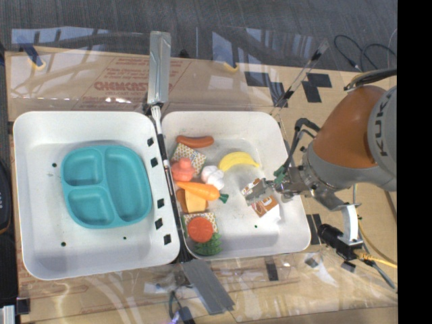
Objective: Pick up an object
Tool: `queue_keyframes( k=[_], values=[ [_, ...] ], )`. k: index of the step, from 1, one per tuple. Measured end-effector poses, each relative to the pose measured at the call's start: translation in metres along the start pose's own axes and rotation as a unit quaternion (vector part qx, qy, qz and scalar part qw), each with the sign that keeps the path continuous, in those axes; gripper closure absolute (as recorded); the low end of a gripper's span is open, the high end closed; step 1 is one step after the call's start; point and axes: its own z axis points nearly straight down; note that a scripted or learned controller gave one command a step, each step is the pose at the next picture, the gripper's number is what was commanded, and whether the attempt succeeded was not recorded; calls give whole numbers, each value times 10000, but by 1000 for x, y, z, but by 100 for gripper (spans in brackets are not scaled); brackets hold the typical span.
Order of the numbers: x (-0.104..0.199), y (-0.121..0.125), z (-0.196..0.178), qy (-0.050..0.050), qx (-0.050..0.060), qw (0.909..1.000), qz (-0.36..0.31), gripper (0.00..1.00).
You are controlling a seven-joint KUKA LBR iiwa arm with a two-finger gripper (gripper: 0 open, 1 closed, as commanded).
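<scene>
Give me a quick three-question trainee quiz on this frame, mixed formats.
1. True or false: the teal divided tray sits in the left bin.
2. Which lies nearest the pincer? A) hot dog B) banana C) tomato
3. Fill in: the carrot lies in the ___ bin.

Key: 1 true; 2 B; 3 right.

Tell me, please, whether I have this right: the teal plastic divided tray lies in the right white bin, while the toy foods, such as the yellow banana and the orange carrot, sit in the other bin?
Not quite: the camera view shows the teal plastic divided tray in the left white bin. The toy foods, such as the yellow banana and the orange carrot, sit in the right white bin.
</scene>
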Motion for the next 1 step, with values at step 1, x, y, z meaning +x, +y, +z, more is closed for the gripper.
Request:
queue_keyframes(
  k=[1],
  values=[
    [-27, 36, 100, -8, -14, 9999, -107, 0]
  ],
)
